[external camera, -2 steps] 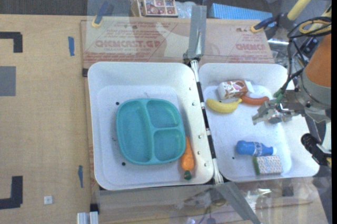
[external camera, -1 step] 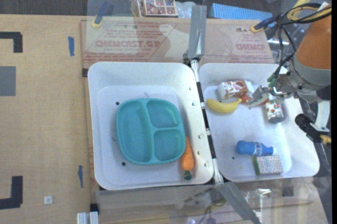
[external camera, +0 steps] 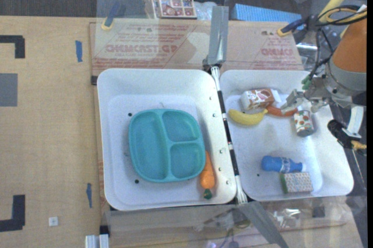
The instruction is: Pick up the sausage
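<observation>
The sausage (external camera: 277,112), a thin red-orange link, lies in the right bin (external camera: 332,182) near its back, just right of the banana (external camera: 247,117). My gripper (external camera: 297,103) hangs low over the sausage's right end. Its grey fingers stand open, one (external camera: 289,101) by the sausage's tip and the other nearer the small patterned can (external camera: 303,122). Nothing is held between them. The arm's orange band (external camera: 353,48) shows at the right edge.
A red-and-white packet (external camera: 257,98) lies behind the banana. A blue bottle (external camera: 281,164) and a green box (external camera: 298,182) sit at the right bin's front. The left bin (external camera: 111,101) holds a teal divided plate (external camera: 166,145) and a carrot (external camera: 208,175).
</observation>
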`<state>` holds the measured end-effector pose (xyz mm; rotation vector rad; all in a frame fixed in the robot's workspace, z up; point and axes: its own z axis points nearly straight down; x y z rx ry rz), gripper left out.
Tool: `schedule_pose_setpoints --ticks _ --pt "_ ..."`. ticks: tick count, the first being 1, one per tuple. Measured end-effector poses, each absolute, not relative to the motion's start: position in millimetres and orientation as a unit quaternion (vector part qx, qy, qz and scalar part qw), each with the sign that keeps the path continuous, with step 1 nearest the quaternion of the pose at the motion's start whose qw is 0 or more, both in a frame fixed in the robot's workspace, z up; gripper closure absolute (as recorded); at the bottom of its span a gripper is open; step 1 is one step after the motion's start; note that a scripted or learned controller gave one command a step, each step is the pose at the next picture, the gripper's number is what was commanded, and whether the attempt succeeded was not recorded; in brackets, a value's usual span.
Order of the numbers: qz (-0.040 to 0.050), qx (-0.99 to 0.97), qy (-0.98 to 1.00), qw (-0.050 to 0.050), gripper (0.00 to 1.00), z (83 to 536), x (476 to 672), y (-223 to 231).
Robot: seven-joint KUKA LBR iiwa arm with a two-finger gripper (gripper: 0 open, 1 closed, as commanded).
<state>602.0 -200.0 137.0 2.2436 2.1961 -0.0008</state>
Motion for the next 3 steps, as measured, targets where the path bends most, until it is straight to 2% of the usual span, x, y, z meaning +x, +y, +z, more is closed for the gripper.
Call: schedule_pose_setpoints --ticks 1,2,3 --pt "-0.0047 0.791 0.611 -0.003 0.00 86 627.4 -185" --pt "0.0010 0.782 0.623 0.001 0.00 87 593.6 -187" --pt "0.0024 0.783 0.622 0.003 1.00 97 595.2 -187"
